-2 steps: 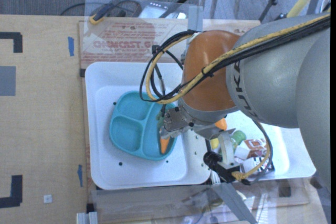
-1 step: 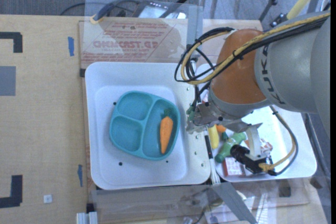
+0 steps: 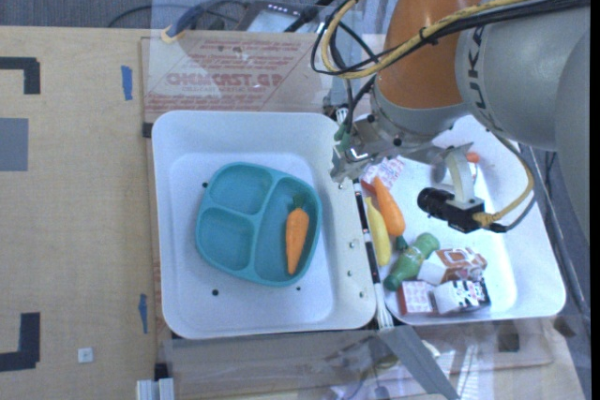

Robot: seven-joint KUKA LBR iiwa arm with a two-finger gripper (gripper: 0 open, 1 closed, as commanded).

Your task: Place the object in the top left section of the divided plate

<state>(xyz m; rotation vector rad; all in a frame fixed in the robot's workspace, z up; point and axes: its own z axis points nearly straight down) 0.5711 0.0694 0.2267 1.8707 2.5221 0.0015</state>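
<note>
On the left of the pale wooden bench top (image 3: 75,201) sit black corner marks, a grey square and short strips of blue tape (image 3: 127,81). Beyond the bench lies grey carpet crossed by dark stand legs and cables. A clear plastic sheet with red lettering (image 3: 225,80) lies flat behind the left shallow white bin (image 3: 178,295).

That bin holds a teal three-part divided plate (image 3: 217,259). An orange toy carrot with a green top (image 3: 295,239) lies lengthwise in the plate's long right compartment, tip toward the camera. It is apart from the plate's top left section (image 3: 236,189), which shows bare teal.

The right shallow white bin (image 3: 539,286) carries a cluster of play food near its left wall:
- a second orange carrot-shaped toy (image 3: 389,209), just beside a yellow elongated toy (image 3: 378,237)
- a green plastic bottle (image 3: 411,259)
- a white-and-red packet (image 3: 386,171)
- small printed cartons (image 3: 455,281)

The grey arm with its orange band reaches in from the right. The two-finger gripper (image 3: 345,150) hangs over the seam where the two bins meet, near the packet. How wide it stands cannot be told from this angle, and nothing can be seen held in it.
</note>
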